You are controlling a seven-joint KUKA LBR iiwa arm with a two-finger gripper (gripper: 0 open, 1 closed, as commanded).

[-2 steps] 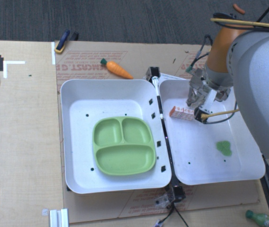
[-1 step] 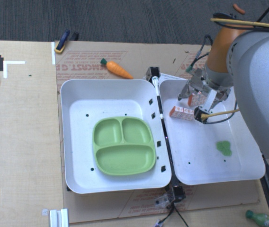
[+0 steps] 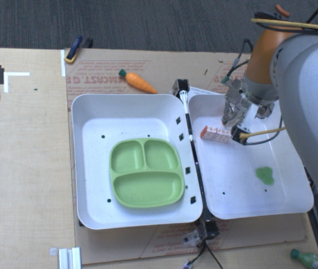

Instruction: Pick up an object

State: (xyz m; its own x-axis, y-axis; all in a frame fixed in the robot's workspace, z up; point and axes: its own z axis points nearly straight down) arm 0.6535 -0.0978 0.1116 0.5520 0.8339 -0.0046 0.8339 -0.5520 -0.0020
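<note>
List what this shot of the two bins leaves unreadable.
1. End effector: its tips blur into cabling, so whether it touches the small red-and-white box is unclear.
2. Print on that box: too small.
3. Green bottle: cut off at the bottom right corner.
4. Right bin: its far right side is hidden under the arm.
</note>
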